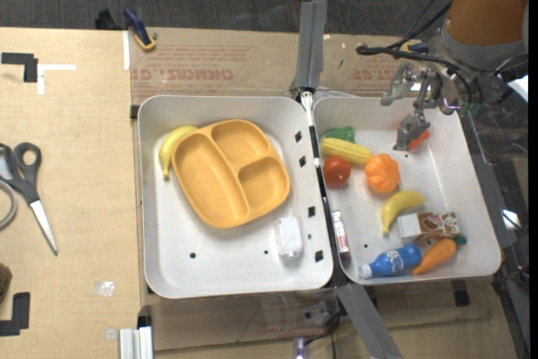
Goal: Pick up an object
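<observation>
Tool (412, 134) over the right bin's (475, 181) far end, fingers clamped on a small orange-red object (419, 136) — lifted clear, pumpkin (382, 172), corn (345, 150), tomato (336, 171) to its left, yellow plate (231, 172) in left bin (155, 206).

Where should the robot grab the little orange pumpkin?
Probably straight down from above, fingers closing across the pumpkin's round middle. It sits apart from the tomato and the banana, so there is room on both sides.
</observation>
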`<action>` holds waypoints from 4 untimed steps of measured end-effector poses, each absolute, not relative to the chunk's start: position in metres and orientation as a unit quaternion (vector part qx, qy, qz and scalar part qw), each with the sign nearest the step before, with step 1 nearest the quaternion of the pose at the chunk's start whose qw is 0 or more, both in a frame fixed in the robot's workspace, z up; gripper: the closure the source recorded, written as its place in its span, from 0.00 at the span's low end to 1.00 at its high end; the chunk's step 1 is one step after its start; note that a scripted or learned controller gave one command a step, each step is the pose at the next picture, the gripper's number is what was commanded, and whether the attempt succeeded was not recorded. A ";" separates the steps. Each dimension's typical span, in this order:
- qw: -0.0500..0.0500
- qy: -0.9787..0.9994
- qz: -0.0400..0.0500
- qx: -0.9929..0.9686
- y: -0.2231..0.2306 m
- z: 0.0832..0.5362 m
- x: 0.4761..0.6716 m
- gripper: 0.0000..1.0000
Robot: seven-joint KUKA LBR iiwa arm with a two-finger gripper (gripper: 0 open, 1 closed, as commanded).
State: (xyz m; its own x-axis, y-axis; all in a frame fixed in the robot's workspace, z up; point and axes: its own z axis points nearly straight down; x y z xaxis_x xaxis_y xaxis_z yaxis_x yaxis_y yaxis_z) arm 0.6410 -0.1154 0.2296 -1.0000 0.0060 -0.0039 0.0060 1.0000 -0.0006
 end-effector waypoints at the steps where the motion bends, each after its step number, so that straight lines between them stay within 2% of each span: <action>1: 0.004 0.999 0.000 -0.039 -0.097 0.094 0.647 0.00; 2: 0.002 0.998 0.000 -0.061 -0.147 0.093 0.577 0.00; 3: 0.003 0.998 0.000 -0.056 -0.105 0.093 0.593 0.00; 4: 0.001 0.987 0.000 -0.161 -0.109 0.093 0.574 0.00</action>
